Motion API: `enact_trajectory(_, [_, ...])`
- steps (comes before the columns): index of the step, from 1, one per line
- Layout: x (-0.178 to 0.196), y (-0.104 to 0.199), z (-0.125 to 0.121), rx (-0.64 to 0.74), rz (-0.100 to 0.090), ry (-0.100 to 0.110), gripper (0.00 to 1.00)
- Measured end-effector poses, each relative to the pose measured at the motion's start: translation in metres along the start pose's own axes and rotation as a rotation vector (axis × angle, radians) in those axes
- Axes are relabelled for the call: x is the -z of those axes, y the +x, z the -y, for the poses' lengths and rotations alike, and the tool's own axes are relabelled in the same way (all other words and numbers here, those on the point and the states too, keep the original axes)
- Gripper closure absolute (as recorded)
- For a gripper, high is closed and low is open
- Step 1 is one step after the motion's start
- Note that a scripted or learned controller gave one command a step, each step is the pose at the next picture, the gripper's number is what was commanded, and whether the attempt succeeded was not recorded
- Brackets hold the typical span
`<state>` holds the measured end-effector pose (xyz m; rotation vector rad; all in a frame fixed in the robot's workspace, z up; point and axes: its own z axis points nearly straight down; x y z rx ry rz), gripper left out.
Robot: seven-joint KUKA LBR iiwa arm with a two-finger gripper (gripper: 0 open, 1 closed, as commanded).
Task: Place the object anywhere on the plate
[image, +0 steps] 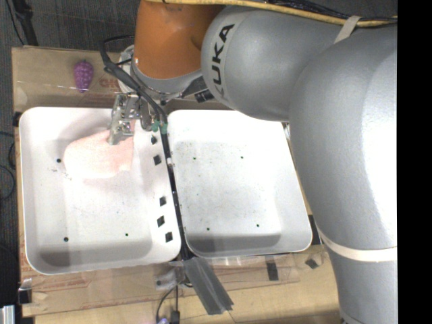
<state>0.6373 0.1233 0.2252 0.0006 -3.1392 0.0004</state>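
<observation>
A: Where do we stand with the gripper (127,128)?

B: We see it low over the upper part of the left bin (40,181), hanging from the orange band of the arm (283,59). Under it lies a pale pink patch that we take to be the plate (98,157), washed out against the white bin floor.

A: And the fingers?

B: We cannot tell how far they are spread. The metal tips blur together at the plate's upper right edge, and we see nothing clearly between them, so we won't claim a hold on anything.

A: Then where is the object?

B: The only loose thing we can name is a small purple object (83,75) on the wooden surface (47,73) above the left bin, well apart from the gripper and outside both bins. Whether that is the task's thing, we judge likely but not certain.

A: Which way does it point?

B: Its long axis runs roughly up and down in the view, narrower end toward the bin, broader end away.

A: Why is the gripper over the plate, then?

B: Our guess is that it is at the drop spot. The right bin (236,181) plays no part.
</observation>
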Motion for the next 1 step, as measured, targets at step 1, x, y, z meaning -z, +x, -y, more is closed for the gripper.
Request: enact_trajectory(1, [0.0003, -0.0002, 0.0003, 0.000, 0.001, 0.000, 0.00])
